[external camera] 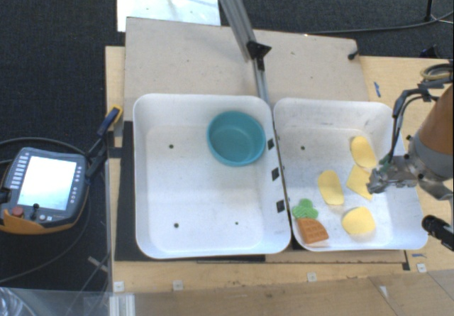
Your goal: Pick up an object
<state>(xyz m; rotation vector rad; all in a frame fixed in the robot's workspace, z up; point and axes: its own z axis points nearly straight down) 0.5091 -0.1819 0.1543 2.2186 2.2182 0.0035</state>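
- You have the gripper (378,181) low over the right bin (323,114), at the frame's right-centre, with the arm (436,144) entering from the right edge.
- You cannot tell from this view whether it is released or clenched; its tip sits against the right side of a yellow wedge piece (358,181), and nothing is visibly caught in it.
- Just above that wedge lies a yellow oval piece (362,151), near the bin's right wall.
- To the wedge's left you see another yellow piece (330,187), and below the wedge a round yellow piece (358,221) near the lower rim.
- At the right bin's lower left corner, a green leafy toy (305,208) touches an orange block (311,231).
- In the left bin (177,229), a teal bowl (236,138) stands upright near the upper right corner.
- At the frame's left edge you have a teach pendant (44,187) lying on the dark floor.
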